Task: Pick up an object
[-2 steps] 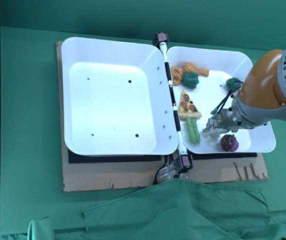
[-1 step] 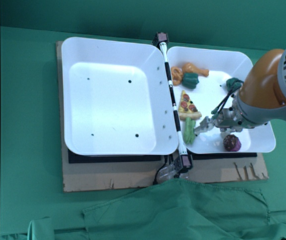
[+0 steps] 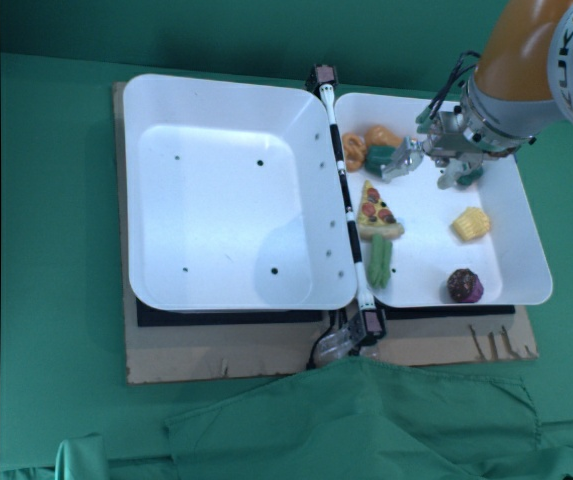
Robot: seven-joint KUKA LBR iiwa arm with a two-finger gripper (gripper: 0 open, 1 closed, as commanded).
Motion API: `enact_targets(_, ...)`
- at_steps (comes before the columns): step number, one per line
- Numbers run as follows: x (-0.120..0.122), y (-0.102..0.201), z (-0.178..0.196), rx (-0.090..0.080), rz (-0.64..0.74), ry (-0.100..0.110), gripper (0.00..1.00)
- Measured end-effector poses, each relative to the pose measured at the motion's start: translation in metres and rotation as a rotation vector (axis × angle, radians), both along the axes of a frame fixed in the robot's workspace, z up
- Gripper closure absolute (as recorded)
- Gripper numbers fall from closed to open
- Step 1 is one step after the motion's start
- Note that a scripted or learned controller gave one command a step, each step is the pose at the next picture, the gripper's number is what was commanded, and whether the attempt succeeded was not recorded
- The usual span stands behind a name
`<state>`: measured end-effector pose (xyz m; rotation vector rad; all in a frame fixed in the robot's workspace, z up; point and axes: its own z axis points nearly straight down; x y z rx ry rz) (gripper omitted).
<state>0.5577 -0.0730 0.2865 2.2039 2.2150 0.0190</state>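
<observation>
The right bin (image 3: 526, 258) holds several toy foods: an orange pretzel (image 3: 354, 151), an orange piece (image 3: 383, 136), a dark green piece (image 3: 377, 159), a pizza slice (image 3: 376, 214), a green pod (image 3: 379, 259), a yellow corn piece (image 3: 471, 224) and a dark purple berry (image 3: 464, 286). My gripper (image 3: 428, 168) hangs over the far part of this bin, open, with its fingers spread wide. Its left finger (image 3: 398, 163) sits right beside the dark green piece. Between the fingers I see only white bin floor.
The left bin (image 3: 166, 108) stands next to the right one, with a black-and-white divider rail (image 3: 346, 203) between them. Both rest on a cardboard sheet (image 3: 216, 363) over green cloth. A fold of cloth (image 3: 366, 418) bulges at the front.
</observation>
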Motion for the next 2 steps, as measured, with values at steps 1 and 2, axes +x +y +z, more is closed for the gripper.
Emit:
enact_targets(1, -0.004, -0.004, 0.006, -0.001, -0.011, 0.009, 1.0)
enact_targets(2, -0.048, -0.08, 0.002, 0.0, -0.018, 0.02, 1.0)
